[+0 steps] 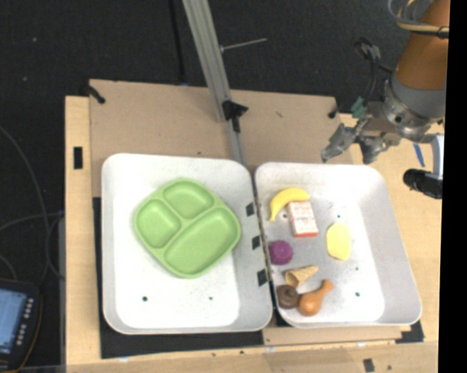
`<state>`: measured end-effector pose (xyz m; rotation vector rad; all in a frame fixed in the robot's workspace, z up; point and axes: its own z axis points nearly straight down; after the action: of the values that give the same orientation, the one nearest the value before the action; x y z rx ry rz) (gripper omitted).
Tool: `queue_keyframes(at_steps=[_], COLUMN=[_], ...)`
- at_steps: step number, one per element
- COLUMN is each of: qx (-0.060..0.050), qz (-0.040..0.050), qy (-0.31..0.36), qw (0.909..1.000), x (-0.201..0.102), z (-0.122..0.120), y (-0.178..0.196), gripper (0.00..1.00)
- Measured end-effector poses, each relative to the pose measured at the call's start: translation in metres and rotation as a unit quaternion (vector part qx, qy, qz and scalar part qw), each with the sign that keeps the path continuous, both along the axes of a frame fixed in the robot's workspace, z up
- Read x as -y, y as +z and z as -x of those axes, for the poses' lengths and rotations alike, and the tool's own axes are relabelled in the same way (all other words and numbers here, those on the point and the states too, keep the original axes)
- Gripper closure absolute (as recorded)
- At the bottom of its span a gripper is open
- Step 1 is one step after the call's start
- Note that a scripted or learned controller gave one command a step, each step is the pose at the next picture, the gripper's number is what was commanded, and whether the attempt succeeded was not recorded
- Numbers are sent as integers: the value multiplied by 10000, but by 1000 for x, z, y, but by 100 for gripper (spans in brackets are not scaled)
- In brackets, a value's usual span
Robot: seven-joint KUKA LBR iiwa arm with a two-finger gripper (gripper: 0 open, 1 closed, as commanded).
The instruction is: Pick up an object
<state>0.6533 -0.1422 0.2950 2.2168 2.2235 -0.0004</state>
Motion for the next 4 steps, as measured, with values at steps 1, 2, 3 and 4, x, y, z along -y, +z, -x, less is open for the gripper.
queue_keyframes(at_steps=[1,2,3,4], qx=[-1,-22,-22,-26], qz=[3,5,1,1], qy=[1,-20,-9,-18], qw=[10000,10000,10000,10000], x=[0,8,2,3], z=[0,5,4,15], y=[0,-45,-90,-141], gripper=[0,0,0,0])
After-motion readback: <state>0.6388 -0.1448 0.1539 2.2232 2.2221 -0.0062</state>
